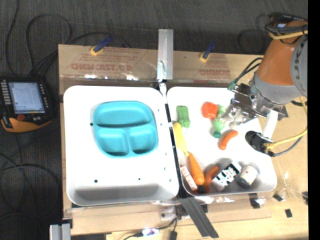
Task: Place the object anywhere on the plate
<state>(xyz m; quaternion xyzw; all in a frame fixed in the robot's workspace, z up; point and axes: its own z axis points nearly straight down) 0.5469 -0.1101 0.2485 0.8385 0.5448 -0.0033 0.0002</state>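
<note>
Carrot (196, 169) lies low in the right bin (270, 181); end effector (231, 115) state unclear, above green toy (217, 129).

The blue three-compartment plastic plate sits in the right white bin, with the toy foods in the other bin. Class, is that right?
Not quite. The camera view shows the blue three-compartment plastic plate in the left white bin; the toy foods lie in the other, right bin.

Blue plate (125, 128) – three compartments, one long across the top, two smaller below – lying flat, slightly rotated, in left bin, toward its upper middle. Nothing on it. Candidate objects all in right bin: green piece (183, 116) upper left, orange-red piece (209, 109) and small green piece (217, 129) beside claw (233, 115), orange sausage shape (227, 139) just below – none lifted.
</note>
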